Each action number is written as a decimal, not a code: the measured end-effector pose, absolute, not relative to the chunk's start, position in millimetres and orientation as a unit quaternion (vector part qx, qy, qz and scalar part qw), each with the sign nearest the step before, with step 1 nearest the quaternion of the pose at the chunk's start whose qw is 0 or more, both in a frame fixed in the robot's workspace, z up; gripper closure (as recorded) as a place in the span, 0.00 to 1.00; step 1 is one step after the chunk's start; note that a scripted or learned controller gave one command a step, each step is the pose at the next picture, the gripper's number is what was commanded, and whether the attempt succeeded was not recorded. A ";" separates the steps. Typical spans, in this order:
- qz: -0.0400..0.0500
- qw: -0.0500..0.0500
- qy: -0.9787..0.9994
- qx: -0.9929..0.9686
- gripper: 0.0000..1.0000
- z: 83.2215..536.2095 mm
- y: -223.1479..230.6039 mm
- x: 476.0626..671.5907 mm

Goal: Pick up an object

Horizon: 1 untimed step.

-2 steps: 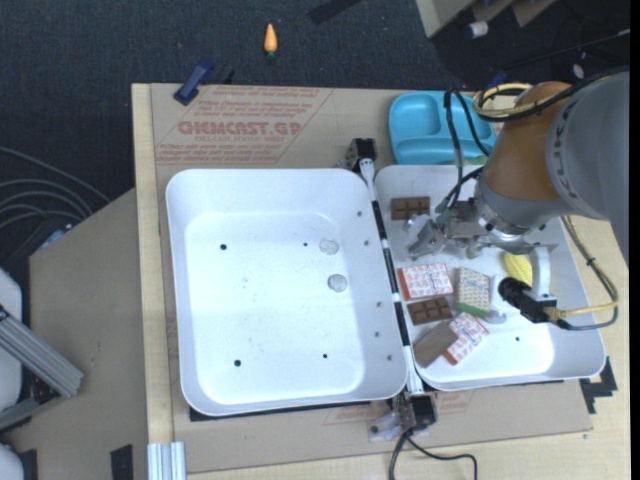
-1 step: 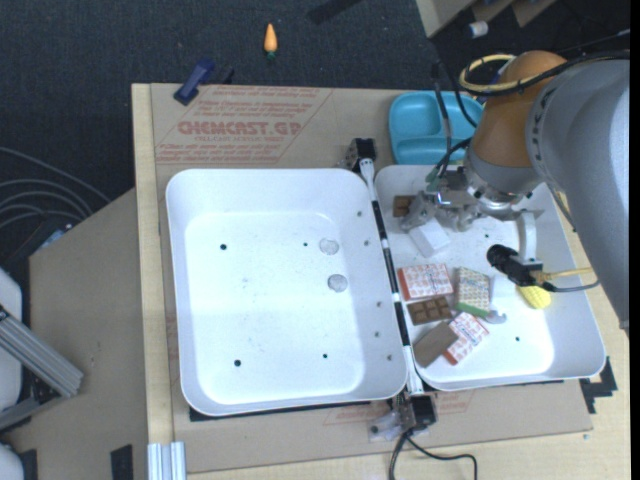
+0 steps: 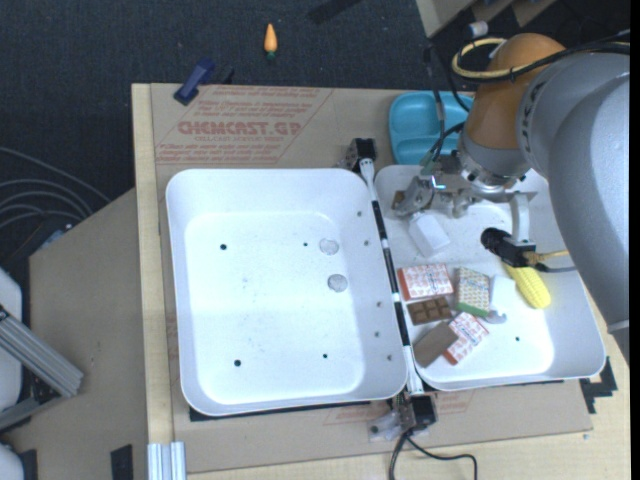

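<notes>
We list two bins side by side: left bin [image 3: 200,218], right bin [image 3: 570,353]. In the right bin, we note a corn cob [image 3: 531,287] right of the cracker packets [image 3: 427,281].

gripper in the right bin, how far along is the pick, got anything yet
Done: the arm has reached into the right bin, with the gripper low at its far left corner. In hand: nothing visibly held. Left: grasp and lift; the yellow corn cob, the card packets and the clear block lie on the bin floor.

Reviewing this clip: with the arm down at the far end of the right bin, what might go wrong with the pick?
The pincer is close to the right bin's far wall, so it may clip the rim. The items lie crowded together, overlapping, so a grasp could snag two or slip off a flat packet.
</notes>
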<state>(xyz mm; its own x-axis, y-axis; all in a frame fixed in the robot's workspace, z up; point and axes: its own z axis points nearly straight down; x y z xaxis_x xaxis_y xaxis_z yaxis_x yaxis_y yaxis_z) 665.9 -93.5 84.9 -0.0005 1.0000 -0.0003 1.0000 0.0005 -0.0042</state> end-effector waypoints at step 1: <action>0.002 0.001 -0.707 -0.707 0.00 85.0 -92.8 665.8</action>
<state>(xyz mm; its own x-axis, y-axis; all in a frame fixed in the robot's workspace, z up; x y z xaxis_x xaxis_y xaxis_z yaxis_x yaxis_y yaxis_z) 665.8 -92.8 85.0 -0.0004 1.0000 -0.0017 1.0000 0.0004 -0.0043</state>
